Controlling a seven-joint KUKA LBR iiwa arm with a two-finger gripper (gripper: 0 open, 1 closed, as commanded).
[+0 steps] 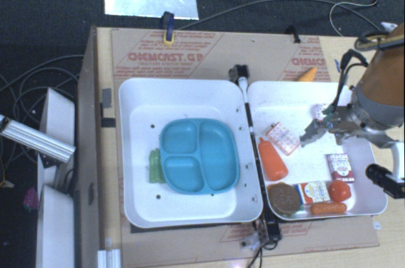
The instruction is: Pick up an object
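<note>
Hand point(314, 132) hovers in right bin point(285, 95), beside white packet point(282, 137).

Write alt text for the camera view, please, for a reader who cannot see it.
A grey arm's gripper hovers over the right bin above a small packet, near an orange bottle, brown patty, tomato and carrot. The left bin holds a blue divided plate.
</note>
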